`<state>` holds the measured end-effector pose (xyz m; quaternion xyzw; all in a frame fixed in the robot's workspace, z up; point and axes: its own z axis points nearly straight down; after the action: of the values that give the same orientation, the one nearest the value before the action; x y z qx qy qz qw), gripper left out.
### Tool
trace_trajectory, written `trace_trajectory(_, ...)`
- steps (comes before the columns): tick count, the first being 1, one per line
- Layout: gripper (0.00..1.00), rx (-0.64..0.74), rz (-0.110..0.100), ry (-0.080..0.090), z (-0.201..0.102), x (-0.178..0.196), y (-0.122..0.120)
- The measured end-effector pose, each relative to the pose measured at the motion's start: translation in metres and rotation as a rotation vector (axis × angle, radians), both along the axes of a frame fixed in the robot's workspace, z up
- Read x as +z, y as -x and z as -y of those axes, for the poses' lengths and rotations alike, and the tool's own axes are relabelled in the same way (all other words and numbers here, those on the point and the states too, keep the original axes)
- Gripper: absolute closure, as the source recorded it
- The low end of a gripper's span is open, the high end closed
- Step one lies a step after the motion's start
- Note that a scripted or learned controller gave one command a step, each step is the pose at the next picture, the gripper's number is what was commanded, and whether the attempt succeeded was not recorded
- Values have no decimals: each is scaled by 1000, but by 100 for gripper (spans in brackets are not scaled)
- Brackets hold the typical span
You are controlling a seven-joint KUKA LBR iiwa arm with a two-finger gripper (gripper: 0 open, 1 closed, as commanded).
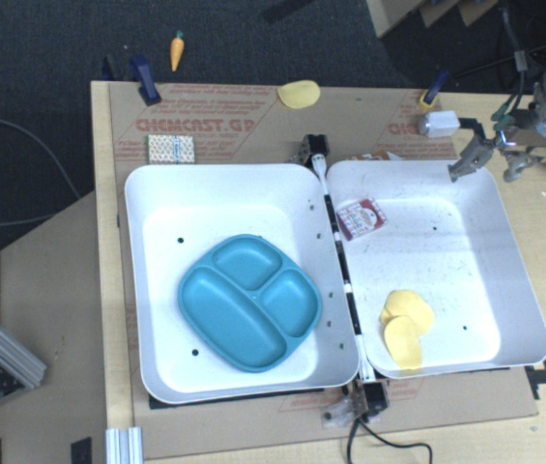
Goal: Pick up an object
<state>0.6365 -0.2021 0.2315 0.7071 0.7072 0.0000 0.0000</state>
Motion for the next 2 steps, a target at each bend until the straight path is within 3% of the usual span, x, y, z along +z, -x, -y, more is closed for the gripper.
trace_trajectory(1,0,0,-3,-1,-58,-138,78)
trace_trajectory(2,0,1,2,1,-2,-115,-30)
